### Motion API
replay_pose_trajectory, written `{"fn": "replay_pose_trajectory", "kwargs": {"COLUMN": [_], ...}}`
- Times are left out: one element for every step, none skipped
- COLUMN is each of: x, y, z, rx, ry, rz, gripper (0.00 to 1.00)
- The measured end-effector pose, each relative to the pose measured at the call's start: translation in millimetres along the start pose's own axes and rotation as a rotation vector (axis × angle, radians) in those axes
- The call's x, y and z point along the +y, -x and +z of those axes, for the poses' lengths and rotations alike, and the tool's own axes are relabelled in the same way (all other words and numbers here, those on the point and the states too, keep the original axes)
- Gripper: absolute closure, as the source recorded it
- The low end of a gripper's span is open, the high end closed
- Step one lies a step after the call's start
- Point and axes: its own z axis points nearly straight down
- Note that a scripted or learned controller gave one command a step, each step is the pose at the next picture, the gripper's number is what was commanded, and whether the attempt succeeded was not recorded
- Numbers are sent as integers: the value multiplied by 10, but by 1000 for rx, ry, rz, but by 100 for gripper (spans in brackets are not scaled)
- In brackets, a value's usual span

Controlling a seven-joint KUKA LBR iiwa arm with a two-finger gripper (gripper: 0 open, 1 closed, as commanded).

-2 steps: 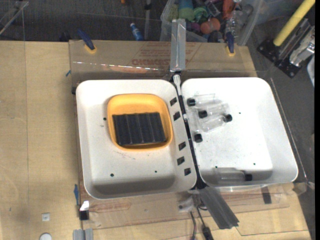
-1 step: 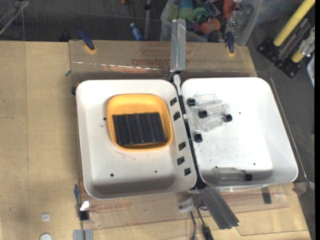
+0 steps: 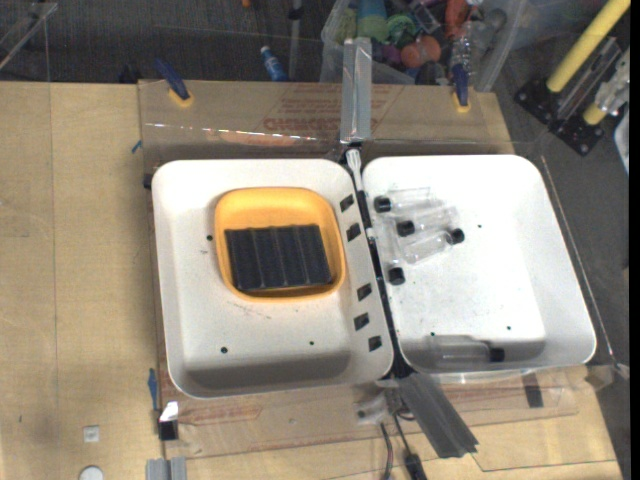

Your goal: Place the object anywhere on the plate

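Observation:
An orange-yellow square plate (image 3: 232,208) lies in the left bin (image 3: 190,328). A dark ribbed rectangular object (image 3: 277,258) rests on the plate, covering its middle and front part. In the right bin (image 3: 520,298), several clear plastic vials with black caps (image 3: 420,228) lie in a loose cluster near the back left. Another clear vial (image 3: 468,349) lies alone by the front wall of the right bin.
A divider with black tabs (image 3: 362,268) runs between the two bins. A clear sheet clamped with blue clips (image 3: 178,90) stands behind the bins. A box of colourful toys (image 3: 420,13) sits at the back, and bare wooden bench (image 3: 70,268) spreads to the left.

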Motion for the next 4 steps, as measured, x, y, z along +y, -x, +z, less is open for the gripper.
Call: {"fn": "replay_pose_trajectory", "kwargs": {"x": [10,9,-34,33], "y": [1,2,-66,63], "z": [-61,-43,-66,335], "rx": [-4,-1,-1,0], "ry": [0,1,2,3], "rz": [-57,-231,-612,-1010], "gripper": [100,100,100,100]}}
